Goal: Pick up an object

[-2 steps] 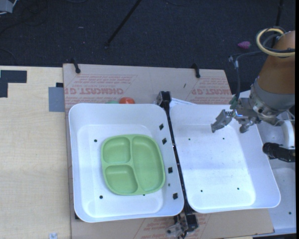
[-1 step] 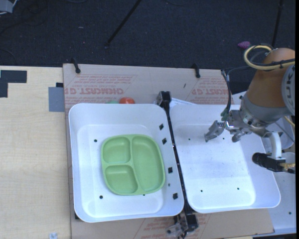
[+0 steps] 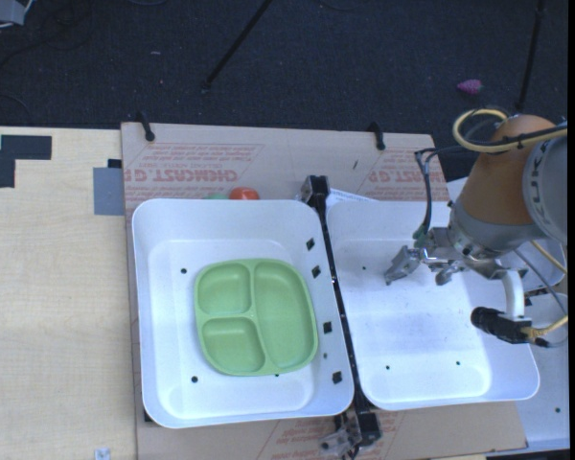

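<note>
Hovering over the right bin (image 3: 431, 372) with its fingers spread apart and nothing between them, the gripper (image 3: 424, 266) hangs well apart from the green divided plate (image 3: 256, 315) lying flat in the left bin (image 3: 163, 257).

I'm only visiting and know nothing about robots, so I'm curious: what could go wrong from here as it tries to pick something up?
Two risks, judging from this view. The gripper hangs over the right bin, while the green divided plate lies in the left bin; a descent here would probably close on nothing. To reach the plate, the arm must cross the black divider between the bins, which it might clip.
</note>
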Robot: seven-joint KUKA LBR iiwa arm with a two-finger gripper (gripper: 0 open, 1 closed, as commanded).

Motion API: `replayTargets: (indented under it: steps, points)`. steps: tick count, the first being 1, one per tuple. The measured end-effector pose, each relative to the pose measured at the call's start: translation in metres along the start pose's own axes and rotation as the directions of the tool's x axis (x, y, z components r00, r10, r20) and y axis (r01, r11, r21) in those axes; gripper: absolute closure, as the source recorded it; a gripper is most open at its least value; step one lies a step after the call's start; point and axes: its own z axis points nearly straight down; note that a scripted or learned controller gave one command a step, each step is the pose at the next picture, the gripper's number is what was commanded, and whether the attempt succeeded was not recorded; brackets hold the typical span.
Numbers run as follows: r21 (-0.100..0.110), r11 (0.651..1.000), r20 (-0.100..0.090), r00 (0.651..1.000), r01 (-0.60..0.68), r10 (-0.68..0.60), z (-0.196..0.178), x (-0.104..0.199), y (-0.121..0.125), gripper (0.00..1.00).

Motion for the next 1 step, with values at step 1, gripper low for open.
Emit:
replayTargets:
  steps: [1]
  points:
    - [-0.004,1.0,0.001,1.0,-0.001,0.001,0.0487,0.0011,0.0001,0.0]
